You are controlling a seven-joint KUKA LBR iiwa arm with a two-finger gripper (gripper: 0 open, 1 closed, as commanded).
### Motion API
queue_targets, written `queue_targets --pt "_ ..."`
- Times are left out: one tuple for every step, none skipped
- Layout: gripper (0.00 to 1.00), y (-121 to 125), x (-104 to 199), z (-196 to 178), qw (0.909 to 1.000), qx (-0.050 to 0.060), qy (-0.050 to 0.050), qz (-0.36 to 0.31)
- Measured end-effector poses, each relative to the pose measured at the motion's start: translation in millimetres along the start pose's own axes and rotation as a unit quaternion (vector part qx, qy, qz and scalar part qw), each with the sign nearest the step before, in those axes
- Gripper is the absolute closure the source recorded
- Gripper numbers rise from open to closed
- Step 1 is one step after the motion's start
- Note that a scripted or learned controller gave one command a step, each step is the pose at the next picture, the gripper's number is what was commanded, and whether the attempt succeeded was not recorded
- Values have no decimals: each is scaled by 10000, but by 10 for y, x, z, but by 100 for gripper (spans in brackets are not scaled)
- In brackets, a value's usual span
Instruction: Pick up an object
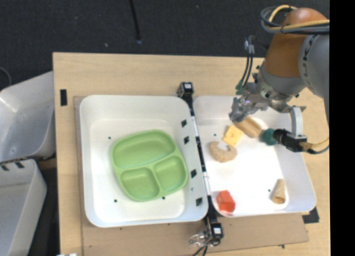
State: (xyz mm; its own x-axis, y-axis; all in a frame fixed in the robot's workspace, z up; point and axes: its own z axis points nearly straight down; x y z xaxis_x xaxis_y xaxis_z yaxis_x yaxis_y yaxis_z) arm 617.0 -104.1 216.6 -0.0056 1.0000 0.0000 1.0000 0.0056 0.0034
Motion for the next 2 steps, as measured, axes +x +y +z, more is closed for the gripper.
queue_targets --pt "100 151 481 -163 10000 0 3 -4" --pt "100 392 1004 -144 10000 0 3 -2"
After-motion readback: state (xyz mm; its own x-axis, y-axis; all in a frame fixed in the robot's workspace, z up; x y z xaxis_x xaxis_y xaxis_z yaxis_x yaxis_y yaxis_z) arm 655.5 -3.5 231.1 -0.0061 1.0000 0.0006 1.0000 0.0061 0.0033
